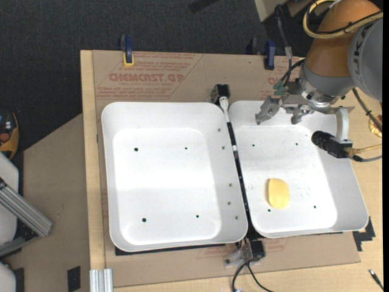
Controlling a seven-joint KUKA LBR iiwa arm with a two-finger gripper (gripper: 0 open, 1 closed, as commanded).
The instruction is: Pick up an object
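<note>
A yellow oval object [278, 193] lies flat on the floor of the right bin [340, 221], toward its front. My gripper [281, 115] hangs over the back edge of that bin, well behind the yellow object and apart from it. Its two fingers [265, 112] are spread wide with nothing between them.
The left bin [121, 163] sits beside the right one, the two meeting along a dark seam [234, 157]. Both rest on a brown board [158, 78] held by blue clamps [127, 46] at the back. The grey and orange arm [340, 35] comes in from the upper right.
</note>
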